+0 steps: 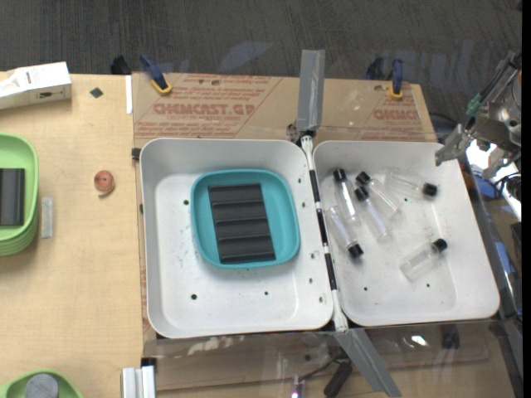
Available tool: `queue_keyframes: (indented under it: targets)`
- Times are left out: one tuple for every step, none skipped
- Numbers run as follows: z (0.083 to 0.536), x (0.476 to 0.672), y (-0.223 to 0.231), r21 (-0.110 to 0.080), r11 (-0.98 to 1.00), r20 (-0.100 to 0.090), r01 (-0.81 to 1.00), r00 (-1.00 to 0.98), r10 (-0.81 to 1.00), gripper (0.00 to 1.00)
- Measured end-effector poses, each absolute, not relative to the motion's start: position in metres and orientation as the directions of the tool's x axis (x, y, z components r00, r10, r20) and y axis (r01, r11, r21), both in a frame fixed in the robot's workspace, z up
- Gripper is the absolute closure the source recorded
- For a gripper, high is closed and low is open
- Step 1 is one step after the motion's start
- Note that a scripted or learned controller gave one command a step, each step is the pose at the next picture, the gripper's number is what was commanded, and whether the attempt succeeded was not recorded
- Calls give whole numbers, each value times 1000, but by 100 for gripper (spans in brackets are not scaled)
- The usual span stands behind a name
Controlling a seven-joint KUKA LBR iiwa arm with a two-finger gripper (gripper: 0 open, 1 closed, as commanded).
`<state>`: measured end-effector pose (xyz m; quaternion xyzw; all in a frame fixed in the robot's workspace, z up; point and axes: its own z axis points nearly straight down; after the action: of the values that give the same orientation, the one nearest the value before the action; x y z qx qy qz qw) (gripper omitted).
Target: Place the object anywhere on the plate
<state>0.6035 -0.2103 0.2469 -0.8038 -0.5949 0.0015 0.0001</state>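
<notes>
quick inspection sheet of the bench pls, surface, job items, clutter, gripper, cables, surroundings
surface: wooden bench bearing a left white bin and a right white bin side by side, on brown cardboard.
job's things: teal plate in the left bin, a dark ribbed insert lying on it; several clear vials with black caps scattered in the right bin, none on the plate.
clutter: green tray at the left edge, small round reddish piece, white box at top left.
gripper: gripper at the right bin's upper right corner, above the rim, holding nothing visible.
cables: nothing seen.
surroundings: dark carpet; two clamps on the cardboard's far edge.
</notes>
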Motion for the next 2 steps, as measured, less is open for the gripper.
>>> queue_keyframes:
  targets:
    - [356, 589, -211, -2, -374, -3, 927, 374, 927, 0]
    - [387, 622, -215, -3, -413, -3, 911, 413, 911, 0]
